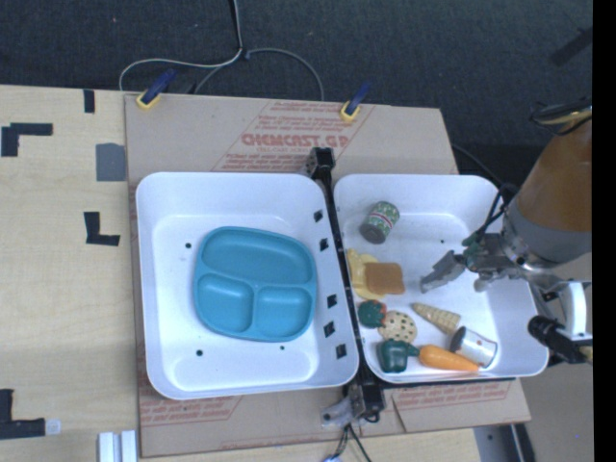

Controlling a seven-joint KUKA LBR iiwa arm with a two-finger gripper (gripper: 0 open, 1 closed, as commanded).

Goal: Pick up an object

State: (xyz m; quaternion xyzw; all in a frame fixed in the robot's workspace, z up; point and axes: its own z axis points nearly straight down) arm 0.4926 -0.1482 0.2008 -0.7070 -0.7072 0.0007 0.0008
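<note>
Grey arm [553, 215] with orange band, dark metal pincer [438, 275].

Arm [561, 195] low, wrist leftward

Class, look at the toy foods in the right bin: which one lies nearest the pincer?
The cone-shaped piece, cream-coloured and pointed, lies just below the pincer; the carrot, cookie and toast sit farther off.

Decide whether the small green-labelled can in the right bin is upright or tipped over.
Tipped over: the can lies on its side on the right bin floor, one round end facing the camera.
</note>
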